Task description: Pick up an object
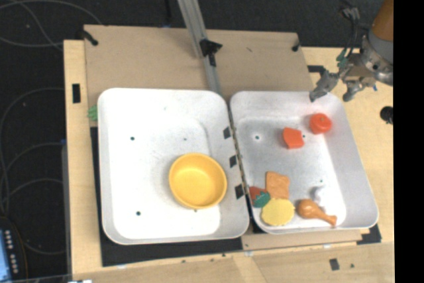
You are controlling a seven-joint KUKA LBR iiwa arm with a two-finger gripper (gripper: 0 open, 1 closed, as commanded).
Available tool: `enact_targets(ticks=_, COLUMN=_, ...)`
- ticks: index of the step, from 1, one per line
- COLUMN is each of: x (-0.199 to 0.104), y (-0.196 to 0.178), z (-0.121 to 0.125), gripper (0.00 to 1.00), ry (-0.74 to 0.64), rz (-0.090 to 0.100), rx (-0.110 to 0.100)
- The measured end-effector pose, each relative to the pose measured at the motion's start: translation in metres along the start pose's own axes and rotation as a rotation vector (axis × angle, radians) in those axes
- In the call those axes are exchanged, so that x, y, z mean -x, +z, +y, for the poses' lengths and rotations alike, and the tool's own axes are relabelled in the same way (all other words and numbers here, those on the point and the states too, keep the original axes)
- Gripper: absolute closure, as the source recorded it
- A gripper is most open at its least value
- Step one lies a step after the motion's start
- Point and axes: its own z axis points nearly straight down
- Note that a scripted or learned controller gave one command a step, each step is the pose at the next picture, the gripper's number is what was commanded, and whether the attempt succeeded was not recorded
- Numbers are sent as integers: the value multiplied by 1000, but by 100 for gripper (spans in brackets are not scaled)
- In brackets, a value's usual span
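Below gripper (336, 87), red object (320, 123).

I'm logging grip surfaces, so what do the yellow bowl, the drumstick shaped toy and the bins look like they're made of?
Yellow bowl: probably plastic, smooth and evenly coloured with a soft sheen along its rim.
Drumstick toy: likely moulded plastic or rubber; the orange-brown surface looks uniform, but it is too small to settle.
Bins: seemingly rigid white plastic or coated metal, mostly matte, with rounded corners and faint grey scuffing.

2 white bins (132, 142) (344, 162). 1 yellow bowl (197, 180). 2 red-orange pcs (320, 122) (293, 137), 1 orange cracker (277, 184), 1 yellow disc (277, 212), 1 drumstick (315, 211), 1 green-red bit (259, 197).
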Motion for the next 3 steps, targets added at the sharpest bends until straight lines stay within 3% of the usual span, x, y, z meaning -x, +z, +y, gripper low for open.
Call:
enact_targets(ticks=1, x=1, y=0, z=0, gripper=0, ry=-1, rz=-1, rx=-1)
enact_targets(ticks=2, x=1, y=63, z=-3, gripper=0, ry=3, rz=1, rx=-6)
enact_targets(ticks=3, x=0, y=103, z=-2, gripper=0, ry=0, rz=-3, rx=2)
